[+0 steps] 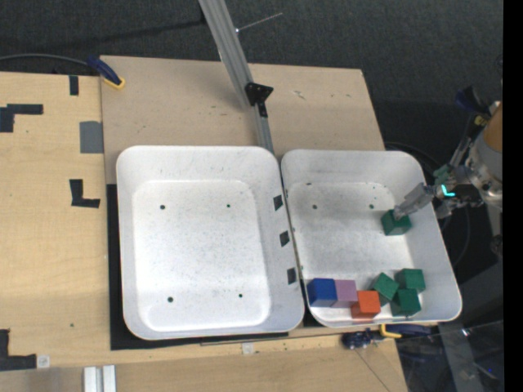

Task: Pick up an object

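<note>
Small matte cubes [368,294] crowd the right bin [343,178]; gripper [406,212] touches a green block [396,224], jaw state unclear.

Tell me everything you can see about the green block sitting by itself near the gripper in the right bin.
The lone green block is a small dark green cube, matte, like foam or painted wood. It rests on the floor of the right bin near the right wall, turned slightly askew, well apart from the cluster of blocks along the bin's near edge. The gripper reaches in from the right, its tip right at the block's top; whether it grips the block is unclear.
</note>
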You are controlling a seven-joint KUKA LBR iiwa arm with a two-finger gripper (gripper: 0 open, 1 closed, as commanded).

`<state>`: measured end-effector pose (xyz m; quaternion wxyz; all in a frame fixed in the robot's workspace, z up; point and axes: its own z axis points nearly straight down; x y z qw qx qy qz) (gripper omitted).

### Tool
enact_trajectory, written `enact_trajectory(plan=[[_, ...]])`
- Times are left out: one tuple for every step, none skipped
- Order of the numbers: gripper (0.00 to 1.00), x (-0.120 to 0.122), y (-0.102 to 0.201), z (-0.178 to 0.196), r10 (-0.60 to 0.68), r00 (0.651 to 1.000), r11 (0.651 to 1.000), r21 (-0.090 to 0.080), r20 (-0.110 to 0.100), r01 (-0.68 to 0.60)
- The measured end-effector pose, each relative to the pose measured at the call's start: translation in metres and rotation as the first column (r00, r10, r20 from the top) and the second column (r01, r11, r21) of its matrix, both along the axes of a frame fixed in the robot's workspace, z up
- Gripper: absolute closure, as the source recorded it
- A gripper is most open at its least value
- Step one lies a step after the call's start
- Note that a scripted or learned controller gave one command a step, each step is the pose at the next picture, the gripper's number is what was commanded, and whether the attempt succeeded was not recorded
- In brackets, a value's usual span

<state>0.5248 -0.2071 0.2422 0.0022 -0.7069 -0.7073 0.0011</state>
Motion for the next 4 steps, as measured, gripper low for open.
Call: enact_trajectory(plan=[[0.00,0.001,0.000,0.002,0.002,1.000,1.000,-0.001,0.003,-0.002],[0.00,0.005,0.002,-0.043,0.001,1.000,1.000,-0.001,-0.001,-0.001],[0.00,-0.002,0.003,-0.088,0.000,1.000,1.000,-0.001,-0.001,0.000],[0.00,-0.010,0.013,-0.142,0.000,1.000,1.000,0.001,-0.003,0.000]])
